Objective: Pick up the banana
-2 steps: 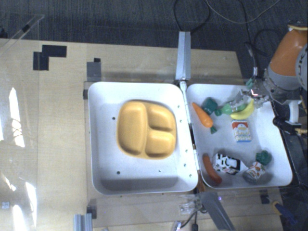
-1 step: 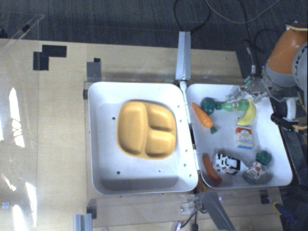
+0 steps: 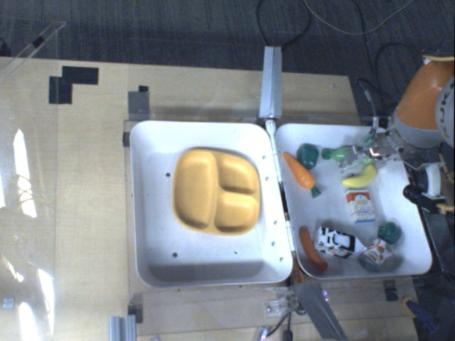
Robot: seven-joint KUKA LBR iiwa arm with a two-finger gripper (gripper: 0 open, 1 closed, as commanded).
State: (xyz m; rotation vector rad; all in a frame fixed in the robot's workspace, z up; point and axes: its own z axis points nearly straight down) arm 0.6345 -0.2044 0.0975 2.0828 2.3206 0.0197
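Lining up on banana
gripper (image 3: 371, 148) sits just up-right of banana (image 3: 360, 176); its long axis runs left-right, jaw state I can't tell

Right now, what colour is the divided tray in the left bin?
Yellow-tan, plain; the divided tray shows best in the camera view.

A yellow divided tray (image 3: 215, 190) is seen in the left bin (image 3: 149, 261); a carrot (image 3: 299, 170) and milk carton (image 3: 361, 206) are seen in the right bin (image 3: 419, 258).

In the right bin (image 3: 424, 261), the banana (image 3: 360, 177) lies right of the carrot (image 3: 299, 170), behind the carton (image 3: 361, 206)
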